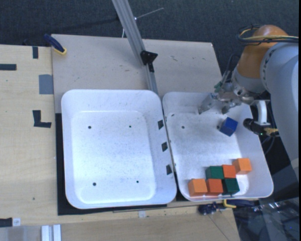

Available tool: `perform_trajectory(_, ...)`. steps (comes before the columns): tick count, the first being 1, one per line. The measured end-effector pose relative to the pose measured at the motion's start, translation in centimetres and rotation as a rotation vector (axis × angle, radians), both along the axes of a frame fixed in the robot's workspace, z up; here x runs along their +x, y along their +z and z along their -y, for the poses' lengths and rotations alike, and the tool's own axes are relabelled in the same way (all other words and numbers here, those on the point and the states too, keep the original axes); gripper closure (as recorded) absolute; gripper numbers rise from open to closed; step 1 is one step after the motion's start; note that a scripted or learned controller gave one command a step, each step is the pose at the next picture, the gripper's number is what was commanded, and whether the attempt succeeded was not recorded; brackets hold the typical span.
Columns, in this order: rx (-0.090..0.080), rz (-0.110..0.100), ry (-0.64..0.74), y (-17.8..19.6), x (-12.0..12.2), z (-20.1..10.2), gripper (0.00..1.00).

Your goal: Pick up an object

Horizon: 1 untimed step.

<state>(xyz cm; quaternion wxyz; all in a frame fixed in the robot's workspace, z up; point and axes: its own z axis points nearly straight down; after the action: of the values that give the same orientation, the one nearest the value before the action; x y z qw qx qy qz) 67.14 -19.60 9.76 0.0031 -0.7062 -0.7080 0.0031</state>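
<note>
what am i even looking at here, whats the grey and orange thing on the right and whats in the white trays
You are looking down at a slant from one camera fixed above a workbench. The grey machine with the orange band is a robot arm reaching in from the right. At its tip is a small two-finger gripper, hovering over the far end of the right shallow white bin.

In that bin a small blue cube sits alone, just beside the gripper and not between its fingers. Nearer the front edge is a cluster of small blocks: four orange blocks and two dark green blocks. The left shallow white bin sits beside it on the bench.

Nothing appears to be held yet.
</note>
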Motion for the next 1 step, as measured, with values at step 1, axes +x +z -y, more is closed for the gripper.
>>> perform_trajectory(1, -0.002, 0.006, 0.002, 1.46, 0.18, -0.02, 1.00)
